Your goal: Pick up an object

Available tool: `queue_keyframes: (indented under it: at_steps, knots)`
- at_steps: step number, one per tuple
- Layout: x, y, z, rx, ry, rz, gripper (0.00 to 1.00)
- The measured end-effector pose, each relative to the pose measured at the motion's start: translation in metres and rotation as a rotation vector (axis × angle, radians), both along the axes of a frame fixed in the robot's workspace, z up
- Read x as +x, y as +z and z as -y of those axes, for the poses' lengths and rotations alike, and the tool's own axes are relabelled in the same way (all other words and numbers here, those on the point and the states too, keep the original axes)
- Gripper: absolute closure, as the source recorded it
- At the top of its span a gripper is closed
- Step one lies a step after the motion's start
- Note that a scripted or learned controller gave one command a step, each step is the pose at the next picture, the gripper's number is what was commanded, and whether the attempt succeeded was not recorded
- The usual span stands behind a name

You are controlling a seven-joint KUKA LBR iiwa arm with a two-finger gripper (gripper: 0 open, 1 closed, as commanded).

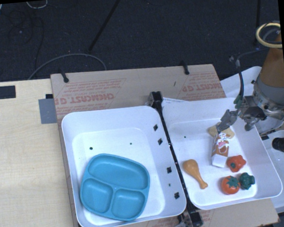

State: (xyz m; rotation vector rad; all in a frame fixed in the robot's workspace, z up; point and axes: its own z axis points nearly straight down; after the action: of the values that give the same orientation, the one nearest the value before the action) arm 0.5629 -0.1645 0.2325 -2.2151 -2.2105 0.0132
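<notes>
Camera view: the end effector point(232, 120) hangs over the far right part of the right bin point(182, 112); whether it is open or closed I cannot tell. Just below it lies a small carton point(221, 150), its far end near a tan piece point(215, 130). The carton looks light, stiff and smooth-sided; I judge its long flat sides the best hold. A toy drumstick point(195, 172) lies left with open floor around it. Red pieces point(236, 163) and a tomato point(230, 185) crowd the near right corner by the wall.
</notes>
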Motion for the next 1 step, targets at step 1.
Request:
queue_keyframes:
  at_steps: [1]
  knots:
    - [0.0025,0.0072,0.0001,-0.003,0.002,0.013,0.0]
